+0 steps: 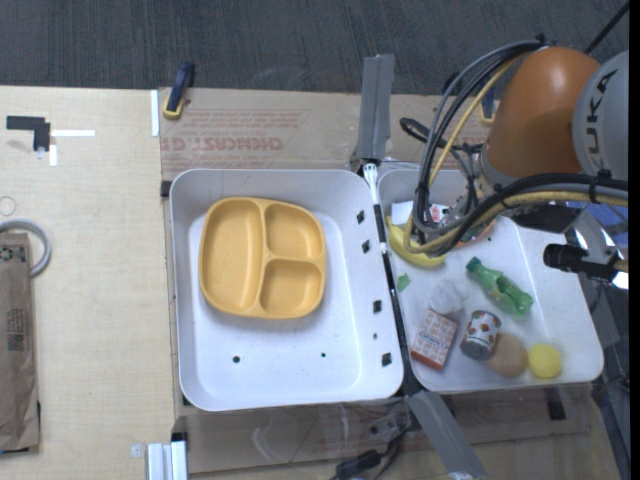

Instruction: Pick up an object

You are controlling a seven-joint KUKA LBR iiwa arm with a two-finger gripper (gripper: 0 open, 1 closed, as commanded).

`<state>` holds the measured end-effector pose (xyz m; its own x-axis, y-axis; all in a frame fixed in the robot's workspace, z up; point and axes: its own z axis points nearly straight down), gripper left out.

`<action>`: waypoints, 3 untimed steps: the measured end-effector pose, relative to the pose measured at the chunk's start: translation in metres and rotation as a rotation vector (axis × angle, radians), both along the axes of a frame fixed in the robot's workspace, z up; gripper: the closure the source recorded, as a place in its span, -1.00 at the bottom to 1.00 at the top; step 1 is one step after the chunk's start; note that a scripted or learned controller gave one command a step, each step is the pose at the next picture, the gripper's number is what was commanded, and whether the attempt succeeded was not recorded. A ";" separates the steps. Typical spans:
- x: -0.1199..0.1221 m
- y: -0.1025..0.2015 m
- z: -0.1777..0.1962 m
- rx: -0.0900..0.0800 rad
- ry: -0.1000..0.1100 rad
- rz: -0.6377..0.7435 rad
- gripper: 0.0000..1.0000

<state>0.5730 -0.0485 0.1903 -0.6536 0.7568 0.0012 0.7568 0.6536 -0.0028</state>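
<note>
Here, a smooth yellow plate (263, 258) with three dips sits in the left bin (190, 368). At three o'clock lie a round yellow ball (545, 361) and a small can (480, 335). The hand hides behind cables, so I cannot tell its state.

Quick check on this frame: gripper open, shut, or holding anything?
Gripper: cannot be told; it sits low over the right bin behind cables, near the banana.
</note>
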 end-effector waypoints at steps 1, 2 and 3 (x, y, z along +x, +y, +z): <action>0.000 0.000 0.000 0.000 -0.001 0.000 -1.00; 0.028 -0.044 -0.086 0.000 -0.002 -0.019 -1.00; 0.064 -0.056 -0.101 0.004 0.046 0.017 -1.00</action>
